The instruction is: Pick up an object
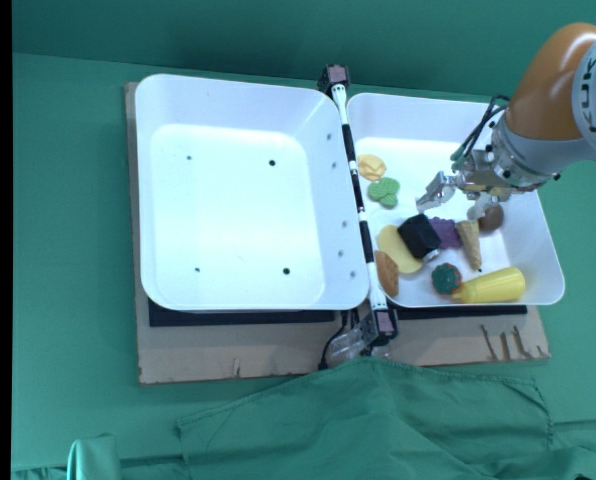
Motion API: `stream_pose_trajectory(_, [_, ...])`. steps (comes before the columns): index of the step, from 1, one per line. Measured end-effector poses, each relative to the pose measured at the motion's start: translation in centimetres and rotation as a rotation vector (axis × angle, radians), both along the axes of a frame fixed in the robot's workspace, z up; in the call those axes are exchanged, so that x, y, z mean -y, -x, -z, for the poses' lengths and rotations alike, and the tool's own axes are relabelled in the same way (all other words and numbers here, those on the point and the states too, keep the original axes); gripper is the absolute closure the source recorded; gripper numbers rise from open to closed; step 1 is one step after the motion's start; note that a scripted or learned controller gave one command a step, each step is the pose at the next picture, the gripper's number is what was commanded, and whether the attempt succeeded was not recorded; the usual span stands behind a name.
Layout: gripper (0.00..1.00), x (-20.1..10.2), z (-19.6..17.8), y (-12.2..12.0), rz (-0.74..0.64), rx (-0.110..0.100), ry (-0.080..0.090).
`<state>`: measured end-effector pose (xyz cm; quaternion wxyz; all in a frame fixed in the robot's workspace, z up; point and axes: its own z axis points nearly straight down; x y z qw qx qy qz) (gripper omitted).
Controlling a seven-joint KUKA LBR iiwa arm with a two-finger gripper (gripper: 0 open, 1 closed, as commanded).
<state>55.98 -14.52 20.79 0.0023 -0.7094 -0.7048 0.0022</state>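
My gripper (454,200) hangs over the right bin (538,243), its two fingers spread apart with nothing between them. Just below it lie a purple piece (446,232), a black block (419,235) and a tan cone (470,243). A brown ball (491,218) sits to the right of the fingers. Lower in the bin are a yellow bottle shape (492,285), a green and red round piece (445,279), a yellow flat piece (394,245) and an orange oval (386,272). Near the bin's left wall rest a yellow-orange piece (371,166) and a green leafy piece (384,191).
The left bin (238,203) lies beside the right one, with a black and white divider rod (353,188) between them. Both stand on a cardboard sheet (228,353) over green cloth. Folded green fabric (378,418) lies at the front.
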Motion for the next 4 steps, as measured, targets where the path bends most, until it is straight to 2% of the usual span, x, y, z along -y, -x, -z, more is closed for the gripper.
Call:
stream_pose_trajectory(1, [0.00,4.4,2.5,-8.3,-0.004,0.018,0.004])
stream_pose_trajectory(2, [1.00,4.4,0.8,-8.4,-0.001,0.031,0.009])
stream_pose_trajectory(3, [0.00,4.4,0.8,-8.4,-0.002,0.029,0.009])
stream_pose_trajectory(4, [0.00,0.9,-4.3,-1.3,-0.004,0.009,-0.001])
